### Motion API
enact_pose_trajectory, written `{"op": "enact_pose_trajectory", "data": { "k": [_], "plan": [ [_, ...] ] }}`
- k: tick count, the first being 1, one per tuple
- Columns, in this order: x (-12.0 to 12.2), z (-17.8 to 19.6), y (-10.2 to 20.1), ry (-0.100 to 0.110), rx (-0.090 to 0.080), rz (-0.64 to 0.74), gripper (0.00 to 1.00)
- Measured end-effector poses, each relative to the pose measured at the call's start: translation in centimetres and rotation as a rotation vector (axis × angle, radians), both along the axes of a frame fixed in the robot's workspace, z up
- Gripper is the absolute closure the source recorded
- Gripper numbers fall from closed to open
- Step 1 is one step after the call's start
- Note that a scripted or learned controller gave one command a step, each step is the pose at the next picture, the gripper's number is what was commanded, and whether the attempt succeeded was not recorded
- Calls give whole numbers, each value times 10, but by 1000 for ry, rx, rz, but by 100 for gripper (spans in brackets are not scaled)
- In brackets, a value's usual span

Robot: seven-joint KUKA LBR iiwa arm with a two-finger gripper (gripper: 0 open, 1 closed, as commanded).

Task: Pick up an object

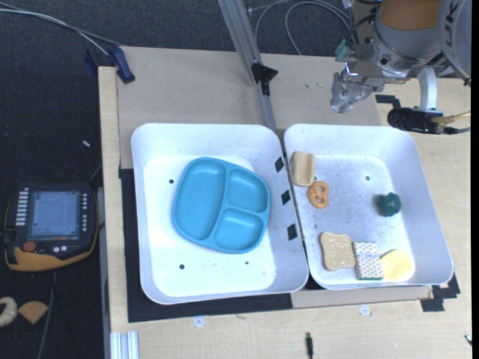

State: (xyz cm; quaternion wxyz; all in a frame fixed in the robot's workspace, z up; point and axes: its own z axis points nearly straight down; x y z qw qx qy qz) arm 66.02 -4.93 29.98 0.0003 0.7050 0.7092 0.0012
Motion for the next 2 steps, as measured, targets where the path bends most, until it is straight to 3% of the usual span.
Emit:
{"op": "enact_pose_trajectory", "data": {
  "k": [2],
  "plan": [
    [-10, -28, 103, 6, 1, 0, 100]
  ]
}}
